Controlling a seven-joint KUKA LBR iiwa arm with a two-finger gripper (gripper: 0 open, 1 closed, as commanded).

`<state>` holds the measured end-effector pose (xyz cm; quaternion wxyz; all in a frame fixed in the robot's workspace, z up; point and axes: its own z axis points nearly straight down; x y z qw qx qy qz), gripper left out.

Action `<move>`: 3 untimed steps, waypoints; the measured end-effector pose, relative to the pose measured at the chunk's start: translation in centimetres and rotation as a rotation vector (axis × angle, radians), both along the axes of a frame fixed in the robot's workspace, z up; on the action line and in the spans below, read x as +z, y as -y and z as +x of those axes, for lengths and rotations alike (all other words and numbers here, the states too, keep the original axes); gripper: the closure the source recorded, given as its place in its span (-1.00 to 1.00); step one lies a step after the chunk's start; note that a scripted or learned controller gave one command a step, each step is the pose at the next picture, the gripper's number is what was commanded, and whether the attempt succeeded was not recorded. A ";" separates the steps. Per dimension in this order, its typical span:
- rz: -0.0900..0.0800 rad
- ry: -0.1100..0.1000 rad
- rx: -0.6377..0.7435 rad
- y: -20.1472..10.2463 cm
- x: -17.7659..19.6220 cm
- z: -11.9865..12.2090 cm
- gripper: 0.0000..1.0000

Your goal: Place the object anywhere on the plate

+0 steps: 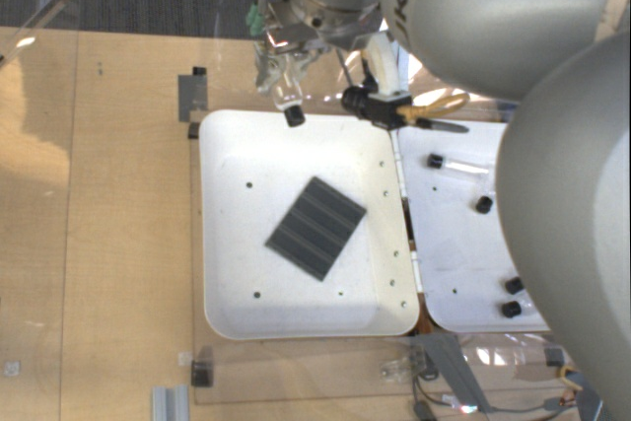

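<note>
Above the far edge of the left bin (212, 242), we see the tool (286, 99) hanging over the rim, and we cannot tell how it is set. Nothing seems carried there. The plate (316, 228), dark and ribbed, lies flat mid-bin, turned at an angle, so anything lowered there would land easily.
</note>
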<state>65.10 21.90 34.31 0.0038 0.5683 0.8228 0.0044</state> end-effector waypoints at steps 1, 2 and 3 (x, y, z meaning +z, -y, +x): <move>0.000 -0.001 0.000 0.0 0.0 0.0 -1.00; 0.002 0.008 0.008 -0.2 1.2 0.1 1.00; 0.001 0.006 0.008 -0.2 1.2 0.1 -1.00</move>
